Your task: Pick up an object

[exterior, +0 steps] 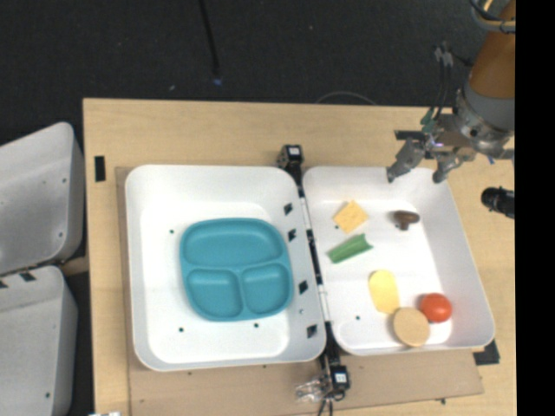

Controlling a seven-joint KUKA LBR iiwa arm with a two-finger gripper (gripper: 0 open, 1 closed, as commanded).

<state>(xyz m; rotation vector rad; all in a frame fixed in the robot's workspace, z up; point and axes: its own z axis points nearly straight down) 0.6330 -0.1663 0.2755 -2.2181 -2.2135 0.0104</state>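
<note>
Camera view: gripper (421, 168) hangs over the far rim of the right bin (464, 258), jaws spread apart with nothing between them, so no pick is made yet. Candidates all lie loose on the right bin floor: yellow wedge (350, 217), green piece (349, 250), small brown item (404, 219) nearest the gripper, yellow oval (383, 290), tan disc (410, 327) touching or just beside a red ball (435, 308). Left bin (147, 258) carries a teal tray (235, 267); descent, closing and lift all remain.
</note>
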